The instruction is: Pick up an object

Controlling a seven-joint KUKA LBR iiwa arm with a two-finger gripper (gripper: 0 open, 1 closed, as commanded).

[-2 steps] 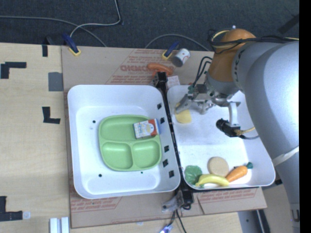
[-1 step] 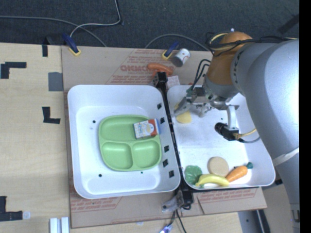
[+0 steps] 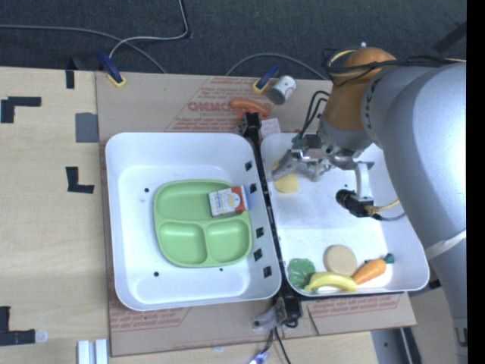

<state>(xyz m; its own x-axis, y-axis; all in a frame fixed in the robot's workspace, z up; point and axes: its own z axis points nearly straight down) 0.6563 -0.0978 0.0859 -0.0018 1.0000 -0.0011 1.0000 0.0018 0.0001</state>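
Nearest us, along the near edge of the right bin point(image 3: 394, 237), we see a yellow banana point(image 3: 331, 281) lying with its long axis left to right, a green leafy piece point(image 3: 301, 270) at its left end, a round tan cookie-like disc point(image 3: 340, 259) just behind it, and an orange carrot point(image 3: 369, 270) slanting up to the right, its green top at the far right. In the left bin point(image 3: 129, 203) sits a smooth green plastic divided tray point(image 3: 189, 237) with a small printed carton point(image 3: 226, 201) resting on its far right corner. Farther back in the right bin, a pale yellow rounded object point(image 3: 286, 183) lies near the bins' shared wall. The gripper point(image 3: 303, 161) hangs just above and behind it; we cannot tell how it is set. Beyond the bins, an orange sausage-shaped item point(image 3: 250, 105) lies on the cardboard point(image 3: 197, 105).
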